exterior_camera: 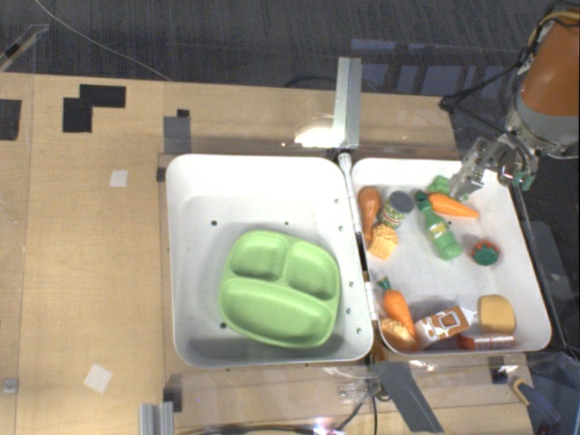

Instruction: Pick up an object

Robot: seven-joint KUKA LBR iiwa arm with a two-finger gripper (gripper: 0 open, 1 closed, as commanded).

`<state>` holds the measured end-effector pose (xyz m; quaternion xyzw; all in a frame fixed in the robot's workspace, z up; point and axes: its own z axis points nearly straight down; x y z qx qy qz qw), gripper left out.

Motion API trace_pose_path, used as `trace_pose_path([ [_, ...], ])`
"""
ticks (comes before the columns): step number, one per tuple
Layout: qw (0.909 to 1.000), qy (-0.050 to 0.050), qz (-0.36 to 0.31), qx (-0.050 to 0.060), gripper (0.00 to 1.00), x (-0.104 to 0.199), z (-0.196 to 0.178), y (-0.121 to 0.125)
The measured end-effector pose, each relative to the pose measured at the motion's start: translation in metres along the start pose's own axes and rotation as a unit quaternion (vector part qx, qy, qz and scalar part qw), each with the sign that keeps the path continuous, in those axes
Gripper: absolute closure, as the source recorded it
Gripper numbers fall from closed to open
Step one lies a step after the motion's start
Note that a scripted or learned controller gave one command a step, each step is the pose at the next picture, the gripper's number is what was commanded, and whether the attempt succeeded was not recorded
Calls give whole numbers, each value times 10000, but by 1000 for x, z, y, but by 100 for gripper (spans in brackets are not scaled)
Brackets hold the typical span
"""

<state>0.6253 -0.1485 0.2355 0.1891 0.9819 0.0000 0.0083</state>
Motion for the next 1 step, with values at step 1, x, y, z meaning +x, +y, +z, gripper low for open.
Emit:
trace_pose_path([
  [1,10000,25,-4,4,0,1,3,0],
])
